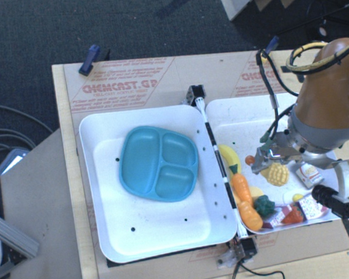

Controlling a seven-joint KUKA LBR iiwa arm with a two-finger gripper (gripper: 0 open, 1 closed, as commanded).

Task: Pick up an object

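The bench (pixel 126 79), covered with printed brown board, is seen carrying two shallow white bins side by side. The left bin (pixel 110 234) is occupied by a blue divided plate (pixel 159 163) lying flat near its middle. The grey arm (pixel 327 99) with its orange band is seen reaching over the right bin (pixel 239 108) from the right. The pincer (pixel 267 157) is lowered into that bin, just beside a yellow corn cob (pixel 278 173); whether it is wide or narrow cannot be told. Along the right bin's left wall a banana (pixel 228 159) and an orange carrot (pixel 242 187) are laid, with a green toy (pixel 265 205) and a red piece (pixel 292 216) near the front wall.
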